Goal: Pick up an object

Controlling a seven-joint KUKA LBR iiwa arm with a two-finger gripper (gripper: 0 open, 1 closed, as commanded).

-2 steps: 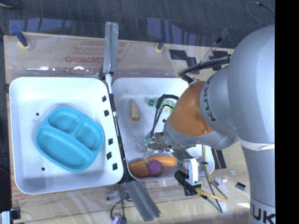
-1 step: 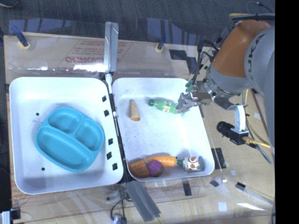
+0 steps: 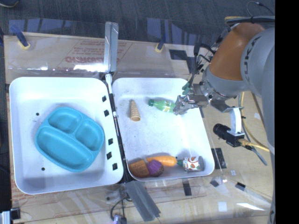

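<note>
Grey metal is all I get of the gripper (image 3: 183, 104); it sits low at the cap end of the green bottle (image 3: 162, 105) in the right bin (image 3: 196, 85), and I cannot tell how it stands or whether it has the bottle. My worry is that a round, smooth bottle lying on its side could roll or squirt away if pinched near one end, or get nudged toward the ice-cream cone (image 3: 134, 110) beside it. Along the near wall sit a brown-and-purple lump (image 3: 145, 168), a carrot (image 3: 163, 161) and a small can (image 3: 192, 163), well apart. The left bin (image 3: 18, 125) carries a blue divided tray (image 3: 70, 138). Around both is a taped wooden bench (image 3: 56, 55), dark floor beyond.
</note>
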